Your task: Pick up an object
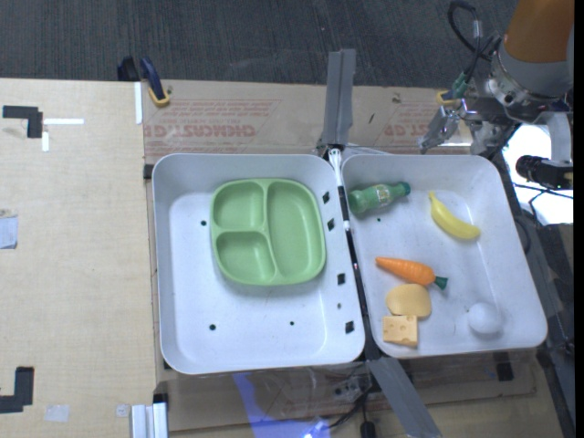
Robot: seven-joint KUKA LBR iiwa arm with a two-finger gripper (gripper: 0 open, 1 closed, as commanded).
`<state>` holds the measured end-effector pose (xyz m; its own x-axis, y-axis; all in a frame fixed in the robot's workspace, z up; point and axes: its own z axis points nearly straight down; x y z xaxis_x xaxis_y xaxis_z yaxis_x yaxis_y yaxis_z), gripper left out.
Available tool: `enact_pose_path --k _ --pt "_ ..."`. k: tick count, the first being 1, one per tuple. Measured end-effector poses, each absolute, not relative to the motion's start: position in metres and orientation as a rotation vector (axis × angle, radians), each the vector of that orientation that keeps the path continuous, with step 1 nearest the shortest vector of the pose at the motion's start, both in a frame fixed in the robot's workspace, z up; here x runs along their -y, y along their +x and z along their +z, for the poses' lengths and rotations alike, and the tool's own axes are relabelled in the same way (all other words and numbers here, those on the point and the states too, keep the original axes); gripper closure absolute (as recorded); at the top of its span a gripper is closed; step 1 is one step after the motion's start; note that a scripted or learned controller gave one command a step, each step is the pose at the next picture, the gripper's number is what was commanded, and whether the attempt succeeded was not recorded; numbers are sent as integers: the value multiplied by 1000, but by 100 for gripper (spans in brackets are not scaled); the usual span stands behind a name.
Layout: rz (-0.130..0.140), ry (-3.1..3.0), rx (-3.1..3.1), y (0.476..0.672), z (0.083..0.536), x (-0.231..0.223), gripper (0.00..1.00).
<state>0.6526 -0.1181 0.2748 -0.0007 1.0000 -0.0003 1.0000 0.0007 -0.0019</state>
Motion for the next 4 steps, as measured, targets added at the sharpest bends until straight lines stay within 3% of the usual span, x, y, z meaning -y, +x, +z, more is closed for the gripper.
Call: enact_pose_path --k 1,2,3,4 --pt "2 -2220 2221 653 275 118 0" --pt "4 -2185 2254 581 160 109 0" --pt "3 -2029 2397 516 220 93 0" --pt "1 -2036 2392 523 91 112 0"
